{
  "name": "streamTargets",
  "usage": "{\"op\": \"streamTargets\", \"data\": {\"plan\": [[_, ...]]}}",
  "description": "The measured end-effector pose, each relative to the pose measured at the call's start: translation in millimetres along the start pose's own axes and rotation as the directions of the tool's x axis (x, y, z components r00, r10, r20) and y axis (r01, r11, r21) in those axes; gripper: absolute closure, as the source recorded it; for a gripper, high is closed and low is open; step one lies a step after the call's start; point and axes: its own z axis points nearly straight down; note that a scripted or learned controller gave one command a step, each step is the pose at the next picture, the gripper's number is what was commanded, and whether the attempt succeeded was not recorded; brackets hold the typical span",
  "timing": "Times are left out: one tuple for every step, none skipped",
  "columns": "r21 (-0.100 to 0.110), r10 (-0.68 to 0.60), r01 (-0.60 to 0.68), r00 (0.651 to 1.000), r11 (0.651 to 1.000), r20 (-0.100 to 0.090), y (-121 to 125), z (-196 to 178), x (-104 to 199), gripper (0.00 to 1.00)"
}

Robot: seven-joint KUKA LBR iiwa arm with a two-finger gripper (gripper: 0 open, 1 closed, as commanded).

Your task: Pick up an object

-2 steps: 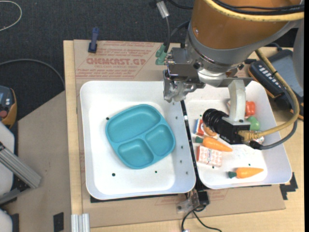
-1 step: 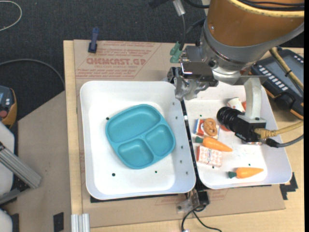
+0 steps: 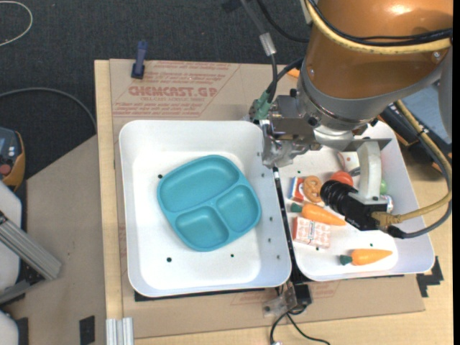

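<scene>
Carrot lies at the front of the right bin, with a packet near it. Your tool hangs over the rim between the bins; can't tell its opening or load. Drop here and you likely hit the rim and grab nothing.

Teal plate, orange carrot (green-tipped).

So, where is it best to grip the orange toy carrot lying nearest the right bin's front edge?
Probably across its thick middle, from straight above: the orange toy carrot lies flat, apart from the other things, with bare floor of the right white bin along both long sides.
</scene>
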Motion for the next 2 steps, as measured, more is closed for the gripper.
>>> {"op": "streamTargets", "data": {"plan": [[0.003, -0.009, 0.009, 1.000, 1.000, 0.000, -1.1, 73.2, 62.1, 1.00], [-0.005, 0.007, -0.007, 1.000, 1.000, 0.001, 1.3, 59.8, -26.9, 1.00]]}}
